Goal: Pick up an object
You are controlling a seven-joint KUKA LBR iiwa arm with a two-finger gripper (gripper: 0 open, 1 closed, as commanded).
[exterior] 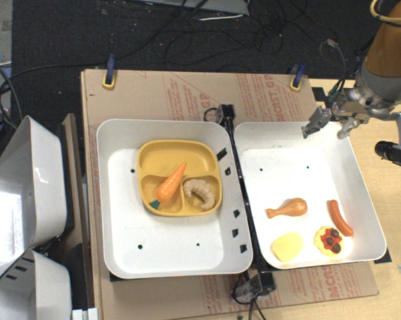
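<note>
Toy food lies spread across the two white bins on my table [93, 105]. My hand [329, 124] hangs at the upper right of the frame, over the top edge of the right bin [290, 135], below the orange band of my arm [389, 52]. Its two fingers [313, 125] are spread apart with nothing between them, and they point down and to the left. In the lower part of that right bin sit four pieces: a drumstick [288, 209] near the middle, a sausage [339, 218] tilted just to its right, a pale yellow round piece [287, 247] below the drumstick, and a small yellow disc with red and dark toppings [329, 240] beside that, close to the bin's lower right corner. All four lie well apart from my hand. The left bin [120, 245] holds a yellow divided plate [153, 155] in its upper middle. A carrot [171, 183] lies slanted across the plate's divider into the lower left compartment, and a pale shrimp [200, 193] curls in the lower right compartment, just beside the carrot. Cables trail over the dark floor [53, 25] along the top of the frame.
</note>
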